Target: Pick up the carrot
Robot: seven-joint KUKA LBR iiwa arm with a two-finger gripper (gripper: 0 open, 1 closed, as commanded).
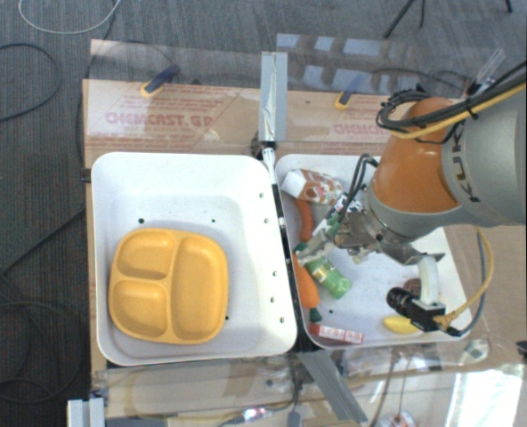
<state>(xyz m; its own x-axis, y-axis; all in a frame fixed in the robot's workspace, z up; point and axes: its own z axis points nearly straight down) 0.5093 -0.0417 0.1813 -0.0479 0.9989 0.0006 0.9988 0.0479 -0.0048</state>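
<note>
The carrot (306, 285) is a short orange stick lying along the left wall of the right bin (370, 314), its tip pointing toward the front. My gripper (328, 236) hangs low over the middle left of that bin, just behind and to the right of the carrot. It is close above a green bottle (332, 279) that lies beside the carrot. Nothing shows between the carrot and the gripper that ties them together; the carrot rests on the bin floor.
A reddish sausage shape (305, 220) and a brown-and-white packet (315, 185) lie at the back left of the right bin. A red-and-white wrapper (338, 334) and a yellow piece (397, 325) sit at its front. The left bin (183, 181) holds a yellow divided plate (168, 285).
</note>
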